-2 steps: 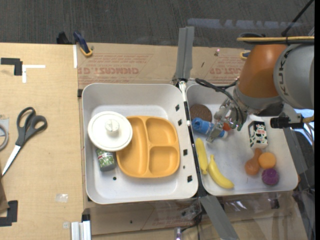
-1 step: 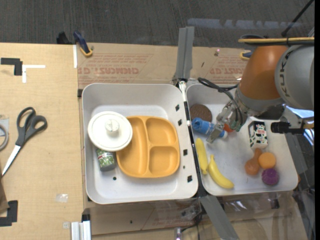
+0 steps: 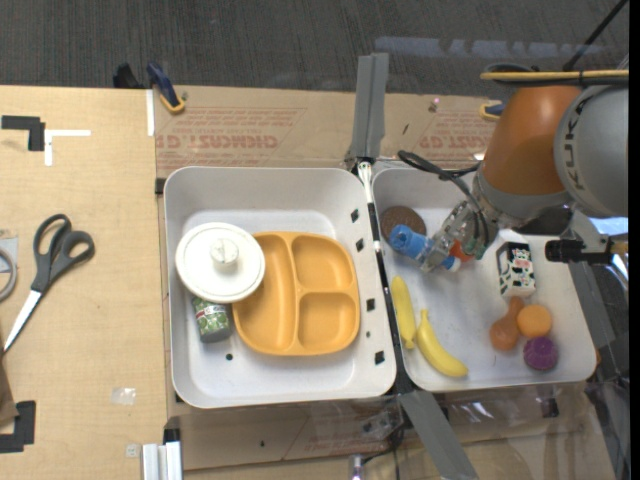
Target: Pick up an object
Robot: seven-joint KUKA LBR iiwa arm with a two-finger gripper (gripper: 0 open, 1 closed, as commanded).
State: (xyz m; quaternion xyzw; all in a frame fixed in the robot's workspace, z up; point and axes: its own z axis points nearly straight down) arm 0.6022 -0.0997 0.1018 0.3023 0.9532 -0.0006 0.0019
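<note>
The two-finger gripper is seen lowered into the right-hand shallow white bin, in its upper left part, and whether its tips are apart or together cannot be told. Just beside the gripper, to its left, a small blue plastic object is found lying on the bin floor, with a round brown disc-like item just above it; whether the blue object is gripped cannot be made out. A small white carton with black markings is placed to the right of the gripper. Below it, an orange round fruit, a darker orange piece and a purple round fruit are grouped near the lower right corner. Two yellow bananas are laid along the bin's left side. In the left-hand white bin, a yellow divided plastic tray is set, with a white round lidded container touching its left edge and a small green-labelled can just below that. Black-handled scissors are left on the wooden bench.
</note>
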